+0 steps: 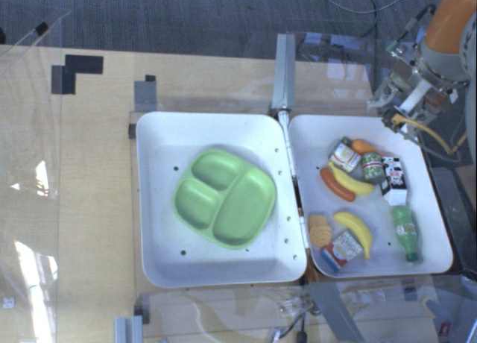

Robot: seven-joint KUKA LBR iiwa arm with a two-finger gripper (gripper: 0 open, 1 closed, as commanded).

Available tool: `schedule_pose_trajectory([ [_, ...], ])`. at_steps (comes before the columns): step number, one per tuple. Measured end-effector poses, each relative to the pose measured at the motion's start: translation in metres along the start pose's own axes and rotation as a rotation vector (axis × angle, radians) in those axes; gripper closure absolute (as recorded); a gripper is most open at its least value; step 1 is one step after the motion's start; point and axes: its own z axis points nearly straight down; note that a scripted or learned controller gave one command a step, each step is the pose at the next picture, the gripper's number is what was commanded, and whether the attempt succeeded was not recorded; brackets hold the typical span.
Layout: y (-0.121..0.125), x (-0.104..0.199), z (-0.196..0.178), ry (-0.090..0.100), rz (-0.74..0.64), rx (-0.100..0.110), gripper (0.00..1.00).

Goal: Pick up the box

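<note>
So the right bin (440, 218) is where all the clutter sits. The box (393, 174), a little black-and-white carton, is in the upper right part of that bin, close to its right wall, touching a green can (371, 166) on its left. Left of the can there's a small packet (345, 156), with an orange carrot-looking thing (364, 146) just behind them. Below those lie a red sausage (337, 184) and a banana (352, 183) pressed together. Toward the bin's front: a cookie (320, 230), a second banana (355, 231), another packet (342, 248) and a green bottle (405, 233) lying near the right wall, straight below the box.

The tool (406, 110) hangs above the bin's back right corner, outside the rim, well apart from the box. Can't tell how far open it is, too much cabling and blur there, and nothing shows in its grip.

The left bin (149, 207) holds a green divided plate (225, 197) about in its middle. Both bins sit on the wooden bench (67, 207).
</note>
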Motion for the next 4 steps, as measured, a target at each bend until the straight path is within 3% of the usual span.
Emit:
schedule_pose_trajectory([
  [1,-0.028,-0.017,0.113,0.009,0.027,-0.014,0.00],
  [2,-0.030,0.030,0.149,-0.001,0.058,0.002,0.00],
  [4,-0.032,0.029,0.152,-0.003,0.057,0.005,0.00],
])
